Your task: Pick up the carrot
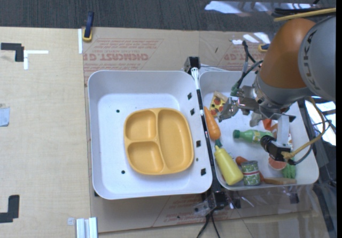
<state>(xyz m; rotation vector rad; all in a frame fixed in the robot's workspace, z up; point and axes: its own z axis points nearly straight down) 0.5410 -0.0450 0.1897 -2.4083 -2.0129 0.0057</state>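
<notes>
The pincer (251, 107) hangs over the right bin (304, 175); whether it is spread or pressed together cannot be told. The carrot (212, 124) lies against that bin's left wall, left of the pincer, above the yellow bottle (228, 166)

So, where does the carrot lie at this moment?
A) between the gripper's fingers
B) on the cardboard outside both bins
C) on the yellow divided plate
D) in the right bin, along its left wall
D: the carrot lies in the right bin against its left wall, above the yellow bottle.
</notes>
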